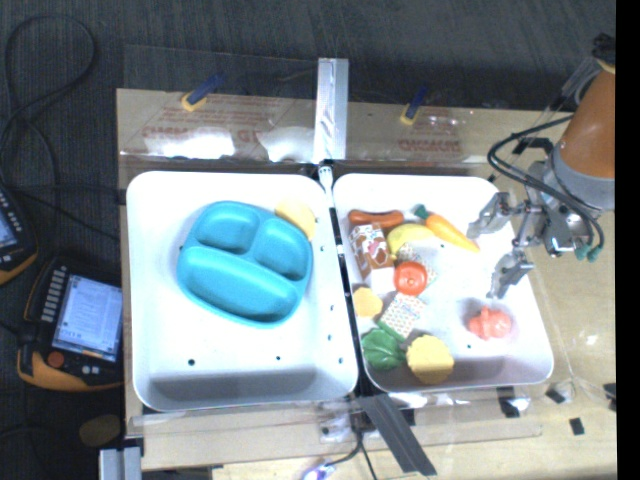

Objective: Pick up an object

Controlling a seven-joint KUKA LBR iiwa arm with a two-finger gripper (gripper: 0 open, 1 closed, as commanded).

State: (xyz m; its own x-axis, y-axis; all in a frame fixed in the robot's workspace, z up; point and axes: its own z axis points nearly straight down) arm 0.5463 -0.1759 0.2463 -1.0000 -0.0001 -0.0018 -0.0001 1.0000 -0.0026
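Observation:
The right bin [520,363] holds several toy foods: a sausage [375,217], a carrot [447,230], a banana [412,236], a red tomato [410,279], a pink-red fruit [489,322], a green leafy piece [381,345] and a yellow piece [430,358]. My gripper [497,246] hangs over the bin's right side, above the pink-red fruit. Its fingers [508,271] are spread apart with nothing between them.
The left bin [150,358] bears a blue divided plate [245,259] with a small yellow piece [296,215] at its upper right edge. A divider wall [338,268] separates the bins. Cables and a handheld device [75,318] lie left of the bench.

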